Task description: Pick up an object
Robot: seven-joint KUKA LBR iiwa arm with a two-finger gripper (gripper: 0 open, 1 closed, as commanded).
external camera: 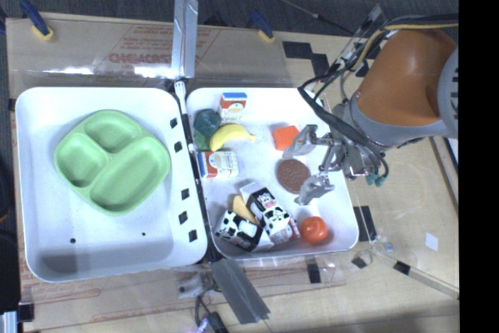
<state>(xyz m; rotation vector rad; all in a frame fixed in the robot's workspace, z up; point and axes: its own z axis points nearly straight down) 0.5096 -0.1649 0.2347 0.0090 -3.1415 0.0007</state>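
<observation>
**Desk:** Where does the tool sit, and what lies closest to it?

**Photographer:** The tool [309, 161] hangs over the right side of the right bin [343, 203], its two fingers spread apart with nothing between them. A brown disc [292, 175] lies just left of the gap between the fingers, close to the lower one. An orange block [284, 137] rests just up and left of the upper finger. A tomato [313, 230] sits below the lower finger, near the bin's front right corner.

**Desk:** And the room around it?

**Photographer:** The rest crowds the bin's left and front: a banana [230, 136] touching a dark green ball [207, 122], a small carton [233, 104] by the back wall, another carton [220, 164] against the left wall, and cow-patterned packs [257, 222] heaped along the front. Bare white floor shows between the disc and the right wall, under the tool. The left bin [47, 246] holds a green divided plate [112, 160], well apart from the tool. Both bins stand touching on the counter [405, 168].
</observation>
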